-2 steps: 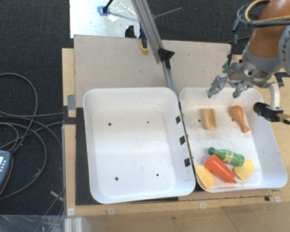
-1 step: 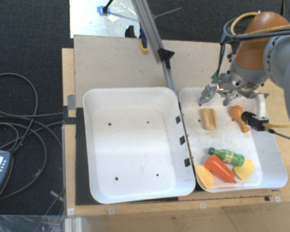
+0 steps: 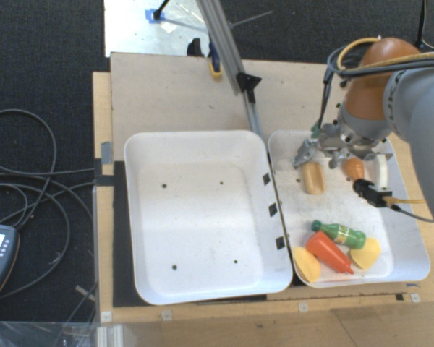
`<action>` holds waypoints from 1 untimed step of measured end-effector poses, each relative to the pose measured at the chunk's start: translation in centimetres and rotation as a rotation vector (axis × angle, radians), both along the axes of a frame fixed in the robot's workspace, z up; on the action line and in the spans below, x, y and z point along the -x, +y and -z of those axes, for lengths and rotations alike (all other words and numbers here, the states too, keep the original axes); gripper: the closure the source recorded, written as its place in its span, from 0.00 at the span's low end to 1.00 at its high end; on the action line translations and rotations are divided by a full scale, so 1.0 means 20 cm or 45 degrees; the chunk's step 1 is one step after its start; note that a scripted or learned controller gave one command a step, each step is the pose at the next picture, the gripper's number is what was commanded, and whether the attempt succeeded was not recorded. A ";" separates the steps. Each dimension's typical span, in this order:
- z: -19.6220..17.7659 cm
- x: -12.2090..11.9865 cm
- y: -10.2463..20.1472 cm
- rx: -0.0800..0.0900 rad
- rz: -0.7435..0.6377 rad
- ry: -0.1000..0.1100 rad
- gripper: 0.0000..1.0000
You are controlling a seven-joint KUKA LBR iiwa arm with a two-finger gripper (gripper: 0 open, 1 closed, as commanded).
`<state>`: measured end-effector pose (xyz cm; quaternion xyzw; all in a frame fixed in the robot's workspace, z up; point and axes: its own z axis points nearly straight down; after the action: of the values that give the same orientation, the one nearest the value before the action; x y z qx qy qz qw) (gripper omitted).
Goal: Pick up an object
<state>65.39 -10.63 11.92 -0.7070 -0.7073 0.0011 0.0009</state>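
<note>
Nearest me, along the front wall of the right bin, lie a carrot, a green bottle and two yellow pieces. Farther back, a tan bread-like roll lies with its long axis running front to back, just left of and below the jaws. How far the jaws are spread I cannot tell; nothing is visibly held. An orange piece sits right beside them.

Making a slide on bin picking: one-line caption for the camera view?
Arm's tool hovers over the right bin near a tan bread roll, with toy foods clustered at the bin's front.
</note>
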 end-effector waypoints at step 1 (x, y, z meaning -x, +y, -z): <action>-0.07 -0.01 0.00 0.000 0.000 -0.009 1.00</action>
<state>65.60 -10.62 13.37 -0.7069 -0.7074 -0.0014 -0.0017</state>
